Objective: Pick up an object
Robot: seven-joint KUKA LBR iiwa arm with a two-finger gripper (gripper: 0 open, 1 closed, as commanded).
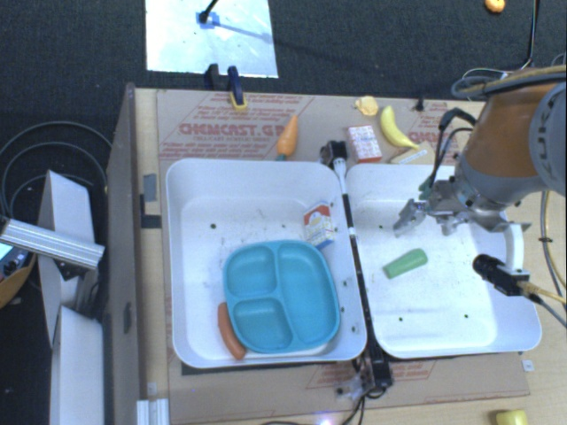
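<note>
Bench with two shallow white bins side by side, seen from above at a slant. Left bin point(190, 237): one blue sectioned tray point(280, 295) lying flat at lower centre, three compartments; one orange sausage-shaped piece point(230, 330) on the bin floor just beside the tray's lower left edge; one small white carton with red and blue print point(319, 226) tilted at the tray's upper right corner, near the divider between the bins. Right bin point(443, 326): one green oblong block point(405, 263) lying on the floor left of centre, slightly angled, apart from everything else. Arm point(518, 144), grey with orange band, entering from the right side of the frame over the right bin's upper part. Gripper point(416, 217) held above the upper left area of the right bin, up and a little right of the green block and not touching it; its fingers look slightly parted with nothing between them. Behind the bins, on the cardboard-covered bench top toward the upper centre of the frame: one carrot-like orange piece point(287, 136), one small pink-and-white box point(364, 143), one yellow banana point(394, 128), one small pale yellow item point(367, 106) beside the banana. On the dark floor: a pale sheet point(211, 25) at upper left, a small orange ball point(494, 3) at upper right.
</note>
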